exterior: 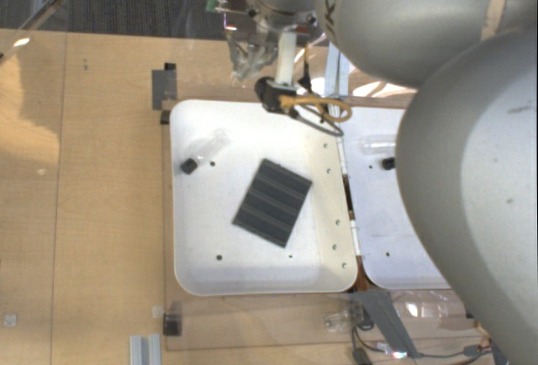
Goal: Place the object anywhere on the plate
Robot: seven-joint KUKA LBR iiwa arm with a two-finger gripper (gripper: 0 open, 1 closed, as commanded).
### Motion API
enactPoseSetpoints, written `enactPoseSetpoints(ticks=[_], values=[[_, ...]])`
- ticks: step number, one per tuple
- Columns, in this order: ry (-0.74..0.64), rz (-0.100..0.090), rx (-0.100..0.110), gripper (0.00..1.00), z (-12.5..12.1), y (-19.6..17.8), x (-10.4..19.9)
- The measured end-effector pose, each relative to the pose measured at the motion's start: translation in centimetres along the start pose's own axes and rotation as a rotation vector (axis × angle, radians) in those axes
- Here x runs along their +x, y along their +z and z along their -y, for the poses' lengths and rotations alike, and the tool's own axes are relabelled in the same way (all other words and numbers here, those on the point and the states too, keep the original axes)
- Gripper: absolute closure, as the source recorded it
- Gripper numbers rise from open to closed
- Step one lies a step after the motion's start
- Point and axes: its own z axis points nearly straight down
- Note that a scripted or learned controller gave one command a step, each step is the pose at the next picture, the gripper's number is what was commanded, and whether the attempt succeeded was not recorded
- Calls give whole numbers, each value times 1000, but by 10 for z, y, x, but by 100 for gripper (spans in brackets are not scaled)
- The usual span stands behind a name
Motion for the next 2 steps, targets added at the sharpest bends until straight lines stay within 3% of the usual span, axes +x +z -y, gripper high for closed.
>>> enactPoseSetpoints(ticks=[1, 2], values=[[-7, -2, -7, 100, -1, -12, 2], [115, -1, 1, 100, 2, 1, 21]])
